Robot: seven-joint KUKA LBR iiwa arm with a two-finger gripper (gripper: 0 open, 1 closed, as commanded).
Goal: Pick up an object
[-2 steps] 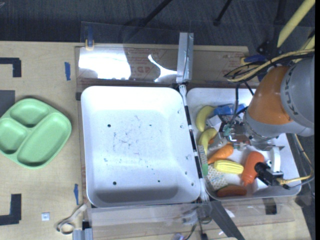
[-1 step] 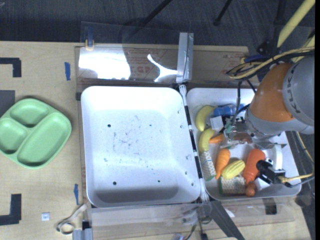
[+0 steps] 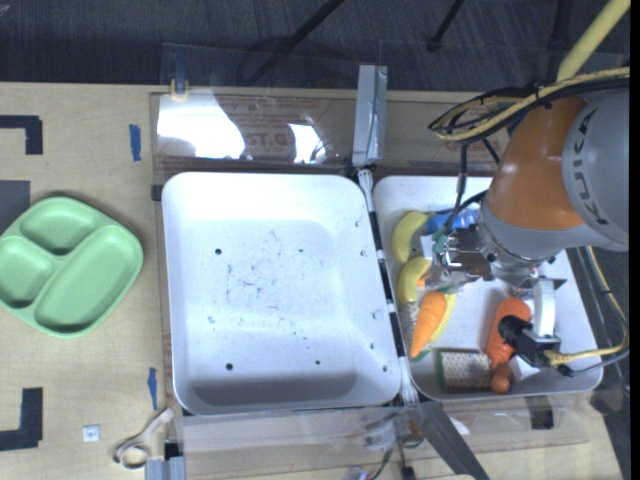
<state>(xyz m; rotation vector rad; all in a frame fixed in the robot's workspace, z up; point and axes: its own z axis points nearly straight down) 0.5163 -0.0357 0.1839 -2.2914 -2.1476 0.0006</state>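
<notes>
One grater [image 3: 461, 368], two carrots [image 3: 430, 320], two bananas [image 3: 408, 234] crowd the right bin [image 3: 585, 313]; claw [image 3: 478, 265] state unclear.

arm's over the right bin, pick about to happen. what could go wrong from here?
1. The carrot lies against the bananas by the bin wall; a grasp there may hit the wall or snag both.
2. The arm hides part of the bin, so the camera can't confirm a grasp.

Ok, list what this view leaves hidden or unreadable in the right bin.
- Gripper: the arm's wrist covers it, so the finger state can't be read.
- Bananas: partly hidden under the arm.
- Right bin: its far half lies beneath the orange band.
- Small item by the carrot, at the near wall: too small to identify.
</notes>
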